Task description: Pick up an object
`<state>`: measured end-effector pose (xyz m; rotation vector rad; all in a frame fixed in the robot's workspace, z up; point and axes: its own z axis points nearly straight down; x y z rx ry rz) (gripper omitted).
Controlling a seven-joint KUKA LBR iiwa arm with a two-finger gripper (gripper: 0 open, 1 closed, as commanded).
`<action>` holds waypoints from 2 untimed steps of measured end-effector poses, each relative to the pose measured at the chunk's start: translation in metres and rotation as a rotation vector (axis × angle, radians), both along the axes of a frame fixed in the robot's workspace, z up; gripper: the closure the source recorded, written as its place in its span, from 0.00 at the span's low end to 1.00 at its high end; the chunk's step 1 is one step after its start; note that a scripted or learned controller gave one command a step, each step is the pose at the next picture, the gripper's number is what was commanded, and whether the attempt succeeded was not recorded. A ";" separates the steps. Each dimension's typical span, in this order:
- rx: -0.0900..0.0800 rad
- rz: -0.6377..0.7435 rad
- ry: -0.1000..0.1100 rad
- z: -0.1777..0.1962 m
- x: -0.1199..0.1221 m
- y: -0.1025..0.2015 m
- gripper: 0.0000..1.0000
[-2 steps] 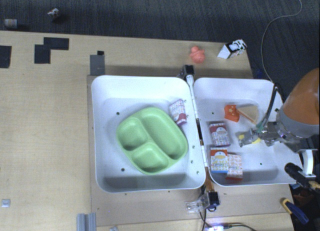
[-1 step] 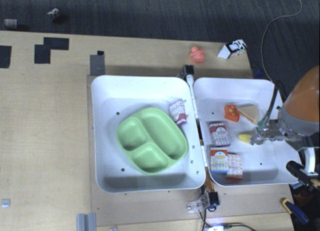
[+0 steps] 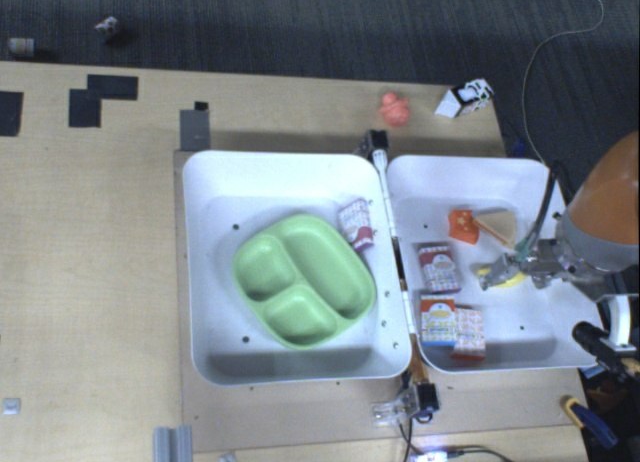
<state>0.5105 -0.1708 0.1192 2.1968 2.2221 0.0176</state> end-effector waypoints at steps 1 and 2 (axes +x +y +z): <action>0.000 0.004 -0.004 0.011 0.002 0.001 1.00; 0.000 0.003 -0.004 0.010 0.001 0.001 0.00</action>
